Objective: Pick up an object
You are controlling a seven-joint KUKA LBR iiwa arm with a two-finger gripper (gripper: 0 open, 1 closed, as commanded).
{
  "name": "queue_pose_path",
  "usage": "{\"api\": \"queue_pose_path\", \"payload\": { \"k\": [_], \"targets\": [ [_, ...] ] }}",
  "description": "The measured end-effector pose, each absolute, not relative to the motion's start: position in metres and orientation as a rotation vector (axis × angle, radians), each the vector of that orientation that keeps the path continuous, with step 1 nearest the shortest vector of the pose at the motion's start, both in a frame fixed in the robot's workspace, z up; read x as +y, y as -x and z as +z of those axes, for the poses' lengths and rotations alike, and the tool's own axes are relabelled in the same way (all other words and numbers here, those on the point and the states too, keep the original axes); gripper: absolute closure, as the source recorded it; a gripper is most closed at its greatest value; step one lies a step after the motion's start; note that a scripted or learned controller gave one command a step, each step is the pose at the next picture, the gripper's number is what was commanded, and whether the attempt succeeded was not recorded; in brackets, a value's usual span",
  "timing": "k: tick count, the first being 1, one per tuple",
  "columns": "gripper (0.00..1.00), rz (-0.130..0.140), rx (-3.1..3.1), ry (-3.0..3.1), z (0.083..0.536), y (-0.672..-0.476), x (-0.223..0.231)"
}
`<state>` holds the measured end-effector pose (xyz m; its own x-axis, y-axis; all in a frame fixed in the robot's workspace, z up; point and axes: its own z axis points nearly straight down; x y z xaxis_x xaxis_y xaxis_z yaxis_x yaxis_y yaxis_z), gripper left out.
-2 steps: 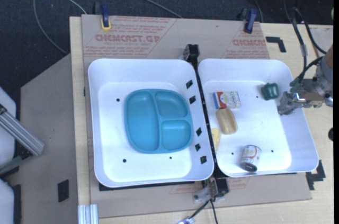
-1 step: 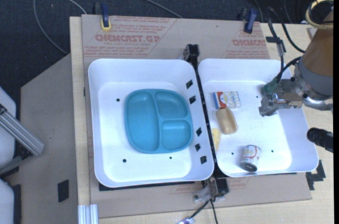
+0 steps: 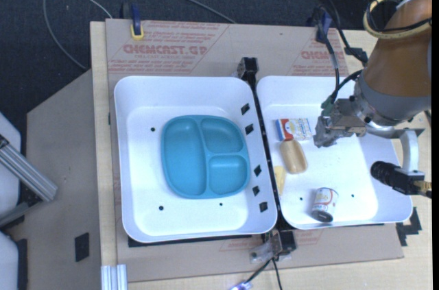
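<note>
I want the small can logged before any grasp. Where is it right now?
In the camera view, the small can lies on its side near the front edge of the right bin, below the tan bread-like piece and apart from the gripper.

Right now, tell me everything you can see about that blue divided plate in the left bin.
The blue divided plate is a turquoise tray, plastic by its look, with rounded corners and three compartments: one long section along its left side and two smaller ones on its right. It lies flat and right side up near the middle of the left bin, turned slightly askew to the bin's walls. Nothing lies in its compartments, and it touches nothing but the bin floor. The gripper is away over the right bin.
</note>
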<state>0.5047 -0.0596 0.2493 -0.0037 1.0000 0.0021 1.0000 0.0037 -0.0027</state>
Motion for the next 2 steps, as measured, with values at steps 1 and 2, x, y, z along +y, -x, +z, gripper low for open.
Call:
{"api": "queue_pose_path", "payload": {
  "k": [1, 2],
  "targets": [
    [1.0, -0.003, -2.228, 2.216, 0.253, -0.521, -0.011],
    [1.0, -0.003, -2.228, 2.215, 0.251, -0.538, 0.046]
  ]
}}
